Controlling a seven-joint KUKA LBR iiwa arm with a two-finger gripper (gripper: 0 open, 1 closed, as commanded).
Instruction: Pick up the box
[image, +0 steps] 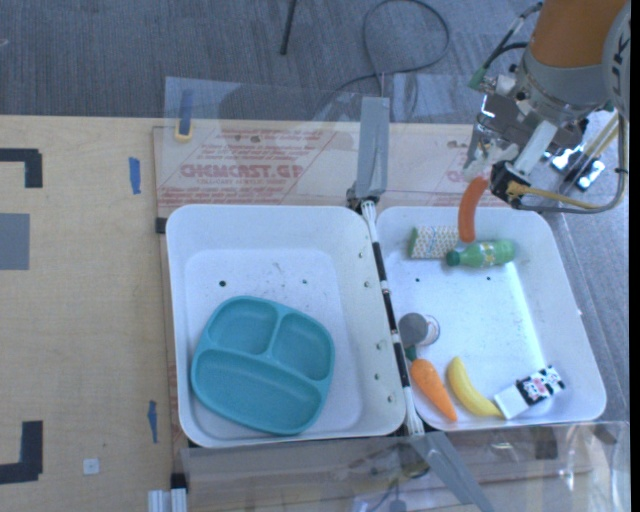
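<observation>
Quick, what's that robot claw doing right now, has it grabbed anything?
Gripper: closed on an orange sausage-shaped thing that hangs over the right bin. The box lies untouched in that bin.

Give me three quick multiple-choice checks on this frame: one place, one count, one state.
1. Where is the black-and-white box?
A. in the left bin
B. in the right bin, at its near right corner
C. on the bench outside the bins

2. How many compartments does the teal plate have?
A. two
B. three
C. five

3. How does the green bottle sit?
A. on its side
B. upright on its base
C. propped on the plate

Key: 1 B, the box sits beside the banana at that corner. 2 B, two small sections lie above one large one. 3 A, its long body lies flat along the bin floor, cap pointing left.
</observation>
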